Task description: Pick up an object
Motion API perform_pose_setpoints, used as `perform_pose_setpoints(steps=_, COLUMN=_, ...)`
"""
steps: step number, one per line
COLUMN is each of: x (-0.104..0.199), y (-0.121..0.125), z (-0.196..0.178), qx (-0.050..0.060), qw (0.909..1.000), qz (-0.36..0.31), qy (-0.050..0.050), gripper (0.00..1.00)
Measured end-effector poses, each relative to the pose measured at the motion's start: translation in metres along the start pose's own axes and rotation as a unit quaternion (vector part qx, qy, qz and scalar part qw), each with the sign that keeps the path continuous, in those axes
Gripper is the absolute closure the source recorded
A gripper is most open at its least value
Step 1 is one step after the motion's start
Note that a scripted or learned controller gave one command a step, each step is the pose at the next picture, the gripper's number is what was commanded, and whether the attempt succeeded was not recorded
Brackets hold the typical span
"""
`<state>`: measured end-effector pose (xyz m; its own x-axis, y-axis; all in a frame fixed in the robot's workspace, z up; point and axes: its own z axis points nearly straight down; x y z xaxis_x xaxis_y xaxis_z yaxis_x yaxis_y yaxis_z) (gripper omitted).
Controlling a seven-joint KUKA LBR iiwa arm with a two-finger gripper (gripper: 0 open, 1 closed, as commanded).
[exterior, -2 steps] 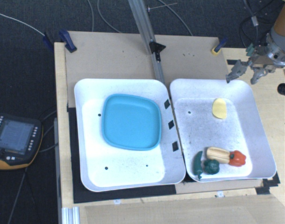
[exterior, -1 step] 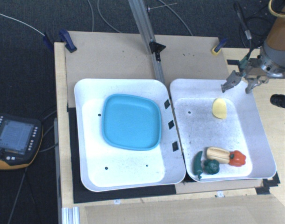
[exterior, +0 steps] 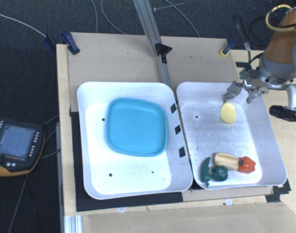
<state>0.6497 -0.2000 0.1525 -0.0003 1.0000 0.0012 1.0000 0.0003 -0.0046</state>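
A pale yellow rounded object lies in the upper part of the right bin. At that bin's front edge sit a tan roll-shaped piece, a red pepper-like piece and a dark green piece. My gripper hangs over the right bin's back right corner, just above and to the right of the yellow object. Its two fingers are spread apart with nothing between them.
The left bin holds a light blue square plate. A metal pole slants down to the gap between the bins. Blue clamps sit at the bench's back corners. A teach pendant lies at far left.
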Motion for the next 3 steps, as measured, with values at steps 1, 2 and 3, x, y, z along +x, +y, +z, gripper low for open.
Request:
perform_pose_setpoints(steps=1, x=0.000, y=-0.001, z=0.053, qx=-0.001, qw=1.0000, qz=0.000, qy=0.000, gripper=0.00)
perform_pose_setpoints(steps=2, x=0.000, y=0.001, z=0.038, qx=-0.004, qw=1.0000, qz=0.000, qy=-0.001, gripper=1.00)
perform_pose_setpoints(steps=3, x=-0.006, y=-0.006, z=-0.015, qx=-0.005, qw=1.0000, qz=0.000, qy=-0.001, gripper=1.00)
